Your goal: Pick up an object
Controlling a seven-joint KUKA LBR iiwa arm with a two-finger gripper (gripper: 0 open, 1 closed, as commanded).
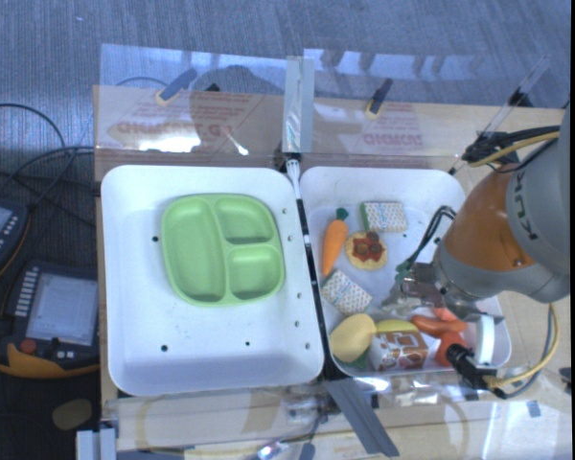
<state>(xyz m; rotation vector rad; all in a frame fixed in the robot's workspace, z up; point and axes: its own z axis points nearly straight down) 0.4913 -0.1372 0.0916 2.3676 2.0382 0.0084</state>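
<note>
Gripper [417, 290] sits low in the right bin [441, 182], just right of the checkered cracker [346, 292]; whether its claw is apart or clamped cannot be told. Nearest candidates, banana [395, 327] and orange piece [439, 324], lie just below it. A clean grasp likely needs one isolated target, centred.

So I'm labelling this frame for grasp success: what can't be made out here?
- Gripper, camera view: the arm's wrist covers its fingers, so open or shut is unclear.
- Orange object under the wrist: partly covered by the arm, too little visible to name.
- Carton at the right bin's near edge: its print is too small to read.
- Yellow item behind the carton: mostly hidden between the carton and the gripper.
</note>
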